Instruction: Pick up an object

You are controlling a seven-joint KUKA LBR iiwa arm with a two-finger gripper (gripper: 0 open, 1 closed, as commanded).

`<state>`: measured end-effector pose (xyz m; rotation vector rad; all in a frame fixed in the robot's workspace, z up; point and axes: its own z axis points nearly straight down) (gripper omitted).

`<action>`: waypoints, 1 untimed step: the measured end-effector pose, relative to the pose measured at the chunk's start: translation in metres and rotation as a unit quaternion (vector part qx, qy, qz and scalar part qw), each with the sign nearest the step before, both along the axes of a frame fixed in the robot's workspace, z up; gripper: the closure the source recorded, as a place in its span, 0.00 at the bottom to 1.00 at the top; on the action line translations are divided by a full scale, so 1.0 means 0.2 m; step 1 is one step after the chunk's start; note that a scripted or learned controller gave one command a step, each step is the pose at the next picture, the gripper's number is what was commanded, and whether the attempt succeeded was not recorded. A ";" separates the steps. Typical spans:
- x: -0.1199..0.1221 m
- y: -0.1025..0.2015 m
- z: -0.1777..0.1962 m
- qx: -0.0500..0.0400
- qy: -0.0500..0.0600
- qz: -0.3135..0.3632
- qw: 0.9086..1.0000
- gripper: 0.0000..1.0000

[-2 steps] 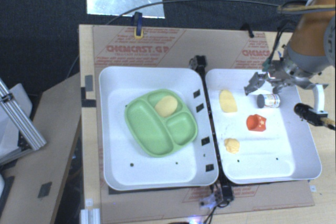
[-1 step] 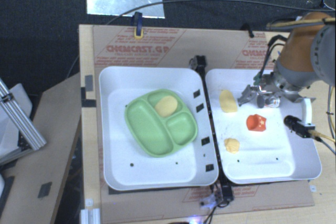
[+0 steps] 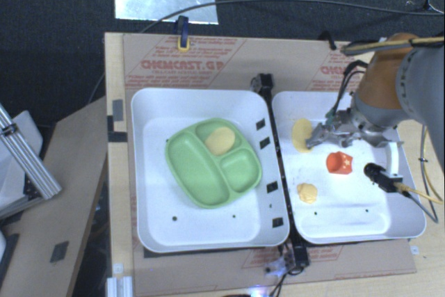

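In the right bin (image 3: 361, 222) lie a flat yellow piece (image 3: 300, 132) at the left, a red object (image 3: 339, 163) in the middle, and a small yellow lump (image 3: 307, 192) nearer the front. My gripper (image 3: 321, 136) hangs low over the right bin, its tips just right of the flat yellow piece and up-left of the red object. I see nothing held between its fingers. The left bin (image 3: 160, 219) holds a green divided plate (image 3: 212, 163) with a pale yellow object (image 3: 221, 141) in its upper compartment.
The grey arm with its orange band (image 3: 381, 83) comes in from the right over the right bin's back edge. A black divider (image 3: 274, 149) runs between the two bins. Cardboard (image 3: 208, 59) lies behind the bins.
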<state>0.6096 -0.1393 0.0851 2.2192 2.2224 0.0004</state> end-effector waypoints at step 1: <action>0.00 0.00 0.06 0.000 -0.002 0.000 1.000 1.00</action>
